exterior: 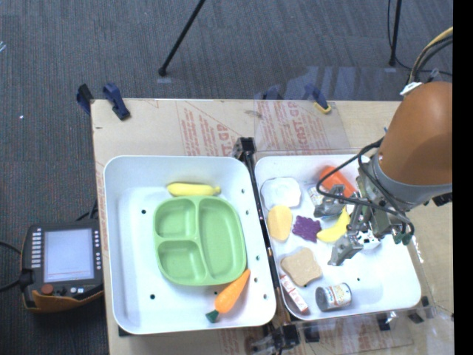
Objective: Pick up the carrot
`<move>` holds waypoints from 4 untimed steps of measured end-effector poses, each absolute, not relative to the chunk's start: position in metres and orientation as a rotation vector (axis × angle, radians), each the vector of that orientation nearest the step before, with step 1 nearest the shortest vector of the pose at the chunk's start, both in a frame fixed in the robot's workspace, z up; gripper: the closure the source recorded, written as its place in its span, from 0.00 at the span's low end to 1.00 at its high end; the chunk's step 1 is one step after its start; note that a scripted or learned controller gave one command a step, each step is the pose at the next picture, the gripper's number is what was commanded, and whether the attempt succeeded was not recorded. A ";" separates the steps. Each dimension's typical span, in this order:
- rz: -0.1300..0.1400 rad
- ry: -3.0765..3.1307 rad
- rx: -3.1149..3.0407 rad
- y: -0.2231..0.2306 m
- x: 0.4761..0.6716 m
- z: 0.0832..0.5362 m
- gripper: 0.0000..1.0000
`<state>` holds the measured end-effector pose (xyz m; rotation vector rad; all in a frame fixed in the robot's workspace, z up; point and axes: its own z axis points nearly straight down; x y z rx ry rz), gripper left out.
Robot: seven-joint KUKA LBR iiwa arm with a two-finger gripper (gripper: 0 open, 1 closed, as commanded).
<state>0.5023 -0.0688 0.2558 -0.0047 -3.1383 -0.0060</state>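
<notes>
The carrot (232, 292), orange with a green stub, lies in the left bin (122, 198) at its front right corner, just off the rim of a green divided plate (199, 240). My gripper (337, 229) hangs over the right bin (403, 291), well to the right of the carrot. Its two grey fingers (344, 251) stand open and apart, and a small yellow curved piece (332, 231) lies in the gap below them. No part of the gripper touches the carrot.
A yellow banana (194, 189) lies behind the plate. The right bin holds a white lid (281, 192), a pale yellow slice (279, 222), purple grapes (306, 228), toast (301, 266), a can (333, 296), a red tube (293, 293) and an orange-red piece (334, 175).
</notes>
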 end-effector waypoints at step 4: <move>-0.004 -3.024 -0.857 -0.022 0.508 0.188 0.00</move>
